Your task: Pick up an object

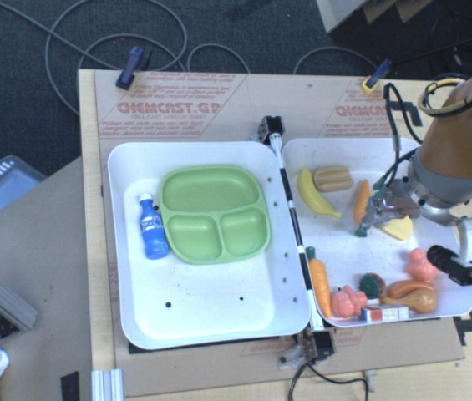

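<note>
Near edge, right bin (461,312): toy foods heaped along the wall; mid-bin: gripper (370,222), low, beside small carrot (361,201), likely target; grip state cannot be told; advice: centre over carrot, close across its narrow width; beyond: banana (313,194), bread piece (332,177).

The worktop (219,98) carries red print reading "CHEMCAST GP" above the left bin, with smaller lines beneath it too fine to read. The same red print shows again above the right bin, partly hidden by cables.
</note>
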Tool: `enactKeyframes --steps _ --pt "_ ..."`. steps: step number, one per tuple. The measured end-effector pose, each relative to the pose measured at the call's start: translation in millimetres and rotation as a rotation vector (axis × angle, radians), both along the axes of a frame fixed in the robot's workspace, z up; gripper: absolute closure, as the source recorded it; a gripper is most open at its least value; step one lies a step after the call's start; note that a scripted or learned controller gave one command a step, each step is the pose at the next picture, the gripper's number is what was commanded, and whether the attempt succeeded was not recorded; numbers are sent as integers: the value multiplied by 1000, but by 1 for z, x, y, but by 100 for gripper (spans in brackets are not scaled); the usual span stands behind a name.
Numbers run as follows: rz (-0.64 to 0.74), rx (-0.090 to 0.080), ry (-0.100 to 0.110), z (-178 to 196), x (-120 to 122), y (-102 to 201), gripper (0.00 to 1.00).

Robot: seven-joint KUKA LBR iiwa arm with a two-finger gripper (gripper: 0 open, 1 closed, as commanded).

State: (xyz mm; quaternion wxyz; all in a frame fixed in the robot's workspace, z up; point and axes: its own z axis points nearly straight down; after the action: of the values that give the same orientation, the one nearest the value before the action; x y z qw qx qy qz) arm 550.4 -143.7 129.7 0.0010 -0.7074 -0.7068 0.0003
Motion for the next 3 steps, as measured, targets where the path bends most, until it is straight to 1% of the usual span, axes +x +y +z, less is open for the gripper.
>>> enactKeyframes --steps 1,2,3 --pt "0 0 0 0 0 0 0" --pt "1 -2 -7 -43 28 -15 0" --pt "0 -4 -8 -33 28 -16 100"
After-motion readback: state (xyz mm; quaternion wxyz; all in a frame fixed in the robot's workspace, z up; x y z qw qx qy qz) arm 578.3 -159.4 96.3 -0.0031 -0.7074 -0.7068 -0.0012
